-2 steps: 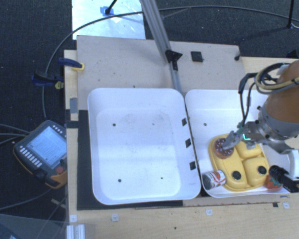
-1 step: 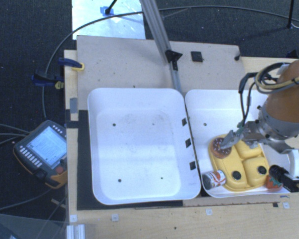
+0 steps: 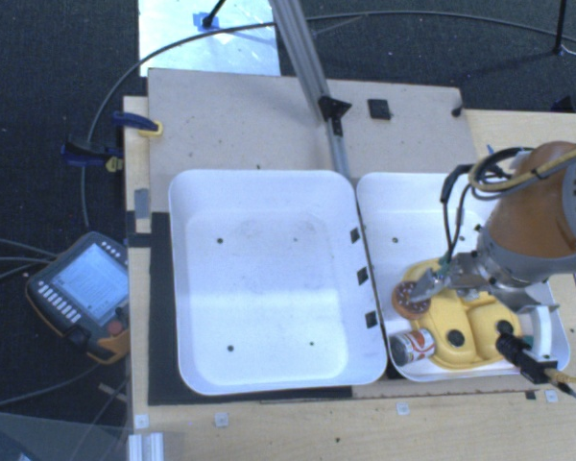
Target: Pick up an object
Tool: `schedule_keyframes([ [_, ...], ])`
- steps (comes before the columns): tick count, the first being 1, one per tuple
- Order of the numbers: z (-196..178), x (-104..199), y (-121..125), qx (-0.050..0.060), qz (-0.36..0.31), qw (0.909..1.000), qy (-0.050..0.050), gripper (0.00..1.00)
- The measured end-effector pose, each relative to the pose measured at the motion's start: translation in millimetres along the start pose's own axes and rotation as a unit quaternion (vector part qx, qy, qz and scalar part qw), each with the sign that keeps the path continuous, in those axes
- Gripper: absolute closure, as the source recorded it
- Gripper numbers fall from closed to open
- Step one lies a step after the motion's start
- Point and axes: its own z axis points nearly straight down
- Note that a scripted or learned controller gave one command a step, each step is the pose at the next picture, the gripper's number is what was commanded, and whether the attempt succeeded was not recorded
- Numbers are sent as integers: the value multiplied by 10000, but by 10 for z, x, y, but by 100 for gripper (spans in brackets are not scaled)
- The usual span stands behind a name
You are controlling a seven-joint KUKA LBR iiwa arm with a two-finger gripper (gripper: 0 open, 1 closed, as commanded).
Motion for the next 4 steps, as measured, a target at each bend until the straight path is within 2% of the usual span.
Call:
schedule_keyframes([
  [1,428,-12,72,-119,-3,9999,-21,0],
  [2,306,-11,87,-148,-15,9999,-29,100],
  [3,-327,31,93,-48,-21,10000,-8,100],
  [4,-865,31,111,-52,-21,10000,-9,100],
])
